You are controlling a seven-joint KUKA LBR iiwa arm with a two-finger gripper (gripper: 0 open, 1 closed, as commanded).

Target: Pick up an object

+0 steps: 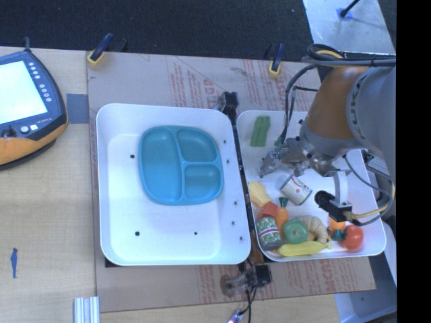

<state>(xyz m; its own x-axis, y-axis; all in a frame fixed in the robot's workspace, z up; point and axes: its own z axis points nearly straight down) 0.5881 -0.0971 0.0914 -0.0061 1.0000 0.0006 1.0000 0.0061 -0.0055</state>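
Gripper [291,169]: state could not be told, above right bin [377,247].
Risk: crowded toys near can [295,190] could deflect the grasp.

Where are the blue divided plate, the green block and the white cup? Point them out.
blue divided plate [180,165]: camera view, on its centre ridge.
green block [260,130]: camera view, on its top face.
white cup [296,190]: camera view, on its side wall.

A pale wooden bench [47,207] is covered in its middle by a sheet of brown cardboard [175,79], held by blue and yellow clamps [100,49]. Dark carpeted floor [168,12] is seen beyond the bench.
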